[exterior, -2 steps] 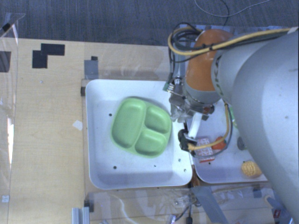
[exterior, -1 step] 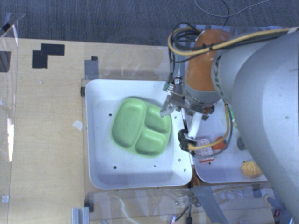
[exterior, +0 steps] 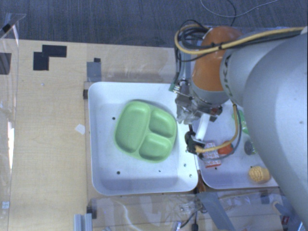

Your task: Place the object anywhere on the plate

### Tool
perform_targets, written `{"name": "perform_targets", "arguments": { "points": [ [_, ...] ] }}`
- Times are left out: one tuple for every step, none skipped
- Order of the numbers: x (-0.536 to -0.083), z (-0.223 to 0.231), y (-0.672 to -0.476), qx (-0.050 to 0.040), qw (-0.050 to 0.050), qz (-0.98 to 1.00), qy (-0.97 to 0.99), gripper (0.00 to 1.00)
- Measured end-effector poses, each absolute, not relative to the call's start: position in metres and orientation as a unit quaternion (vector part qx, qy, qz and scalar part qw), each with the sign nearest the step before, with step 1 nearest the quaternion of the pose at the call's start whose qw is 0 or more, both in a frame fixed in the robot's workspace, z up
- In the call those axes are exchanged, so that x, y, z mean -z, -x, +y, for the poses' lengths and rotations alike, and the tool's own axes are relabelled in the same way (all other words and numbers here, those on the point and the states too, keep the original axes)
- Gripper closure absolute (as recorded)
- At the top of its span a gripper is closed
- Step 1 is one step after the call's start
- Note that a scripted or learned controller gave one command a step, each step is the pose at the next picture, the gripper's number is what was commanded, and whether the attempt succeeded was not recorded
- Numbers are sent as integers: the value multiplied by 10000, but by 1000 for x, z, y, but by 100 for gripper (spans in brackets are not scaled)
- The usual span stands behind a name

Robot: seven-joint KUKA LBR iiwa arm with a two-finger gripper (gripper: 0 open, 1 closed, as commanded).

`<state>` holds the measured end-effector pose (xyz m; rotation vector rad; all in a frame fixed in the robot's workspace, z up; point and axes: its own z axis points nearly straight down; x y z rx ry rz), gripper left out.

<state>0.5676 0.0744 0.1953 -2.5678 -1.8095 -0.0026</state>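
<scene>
A light green plate with three compartments lies in the left white bin, a little right of its middle. My gripper hangs over the rim between the two bins, just off the plate's right edge. The grey arm with its orange band reaches in from the right and covers much of the right bin. I cannot make out anything held under the gripper.
In the right bin lie a yellow knobbly corn-like piece near the front, a small red and white packet by the left wall, and a grey round thing partly under the arm. Black tape marks sit on the bench at far left.
</scene>
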Motion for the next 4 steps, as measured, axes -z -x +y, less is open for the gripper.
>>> {"name": "perform_targets", "arguments": {
  "points": [
    [-195,75,-568,8,0,-5762,8173,0],
    [-206,74,-569,16,-2,-5791,8152,100],
    [-185,93,-571,8,-2,-6927,7212,100],
    [-185,92,-571,9,-2,-6926,7213,0]
  ]
}}
